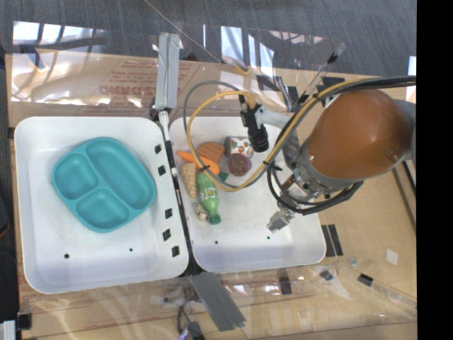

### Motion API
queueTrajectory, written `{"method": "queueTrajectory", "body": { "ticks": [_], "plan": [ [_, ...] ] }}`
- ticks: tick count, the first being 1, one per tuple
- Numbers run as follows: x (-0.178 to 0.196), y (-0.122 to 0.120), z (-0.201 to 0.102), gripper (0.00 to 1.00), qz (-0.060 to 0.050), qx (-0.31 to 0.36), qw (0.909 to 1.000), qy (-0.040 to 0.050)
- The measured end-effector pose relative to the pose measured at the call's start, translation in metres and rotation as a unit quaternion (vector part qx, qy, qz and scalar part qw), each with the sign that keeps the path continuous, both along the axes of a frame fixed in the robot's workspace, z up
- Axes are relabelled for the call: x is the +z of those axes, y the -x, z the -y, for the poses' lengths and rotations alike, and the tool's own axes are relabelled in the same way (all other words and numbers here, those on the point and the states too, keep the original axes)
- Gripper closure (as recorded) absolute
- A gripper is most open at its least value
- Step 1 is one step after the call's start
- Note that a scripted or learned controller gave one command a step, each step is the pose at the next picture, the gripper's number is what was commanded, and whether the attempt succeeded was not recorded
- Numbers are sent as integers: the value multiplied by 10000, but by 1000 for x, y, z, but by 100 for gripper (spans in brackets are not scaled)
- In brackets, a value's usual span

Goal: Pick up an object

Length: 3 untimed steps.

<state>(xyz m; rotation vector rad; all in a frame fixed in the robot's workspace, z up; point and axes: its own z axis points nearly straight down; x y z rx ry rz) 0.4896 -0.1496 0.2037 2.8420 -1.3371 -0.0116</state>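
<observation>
The right bin (241,250) holds a cluster of toy foods at its left side. A green bottle (207,197) lies next to a pale corn-like piece (189,178). Behind them are an orange carrot (199,161), a tan bread piece (211,151), a round brown cookie (239,165) and a small printed box (240,147). The arm's orange band (352,134) hangs over the bin's right half. Below it my gripper (280,220) points down over the bare bin floor, to the right of the bottle and apart from every object. The wrist hides most of it.
The left bin (42,253) holds a teal divided plate (104,183). A metal divider (173,190) runs between the bins. Yellow and black cables (212,94) loop over the back of the right bin, and a black cylinder (255,132) hangs near the box.
</observation>
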Motion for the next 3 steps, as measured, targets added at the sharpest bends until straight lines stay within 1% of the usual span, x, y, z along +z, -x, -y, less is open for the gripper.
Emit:
{"method": "queueTrajectory", "body": {
  "ticks": [1,2,3],
  "plan": [
    [44,-5,24,100,41,1396,9902,-2],
    [88,-4,60,100,77,2660,9640,0],
    [107,-48,59,100,86,3219,9467,-8]
  ]
}}
